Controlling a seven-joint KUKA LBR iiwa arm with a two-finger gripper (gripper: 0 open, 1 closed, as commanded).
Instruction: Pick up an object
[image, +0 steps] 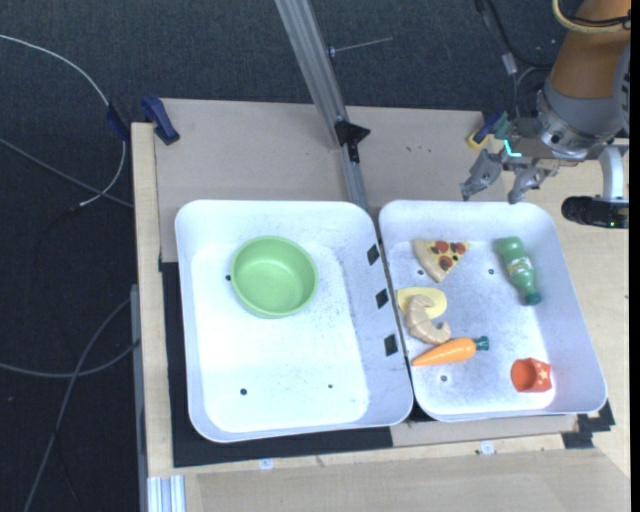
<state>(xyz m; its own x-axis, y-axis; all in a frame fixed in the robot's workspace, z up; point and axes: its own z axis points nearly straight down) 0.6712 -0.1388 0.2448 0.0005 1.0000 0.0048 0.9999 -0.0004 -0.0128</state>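
Observation:
My gripper hangs above the far edge of the right bin, open, with nothing between its fingers. In that bin lie a pizza slice, a green bottle, a pale yellow banana-like piece, an orange carrot and a small red object. The bottle is the nearest item to the gripper, below and slightly right of it.
The left bin holds a green bowl. A metal pole slants down from the top to the gap between the bins. Black clips sit along the shared rim. Cables lie on the dark floor at left.

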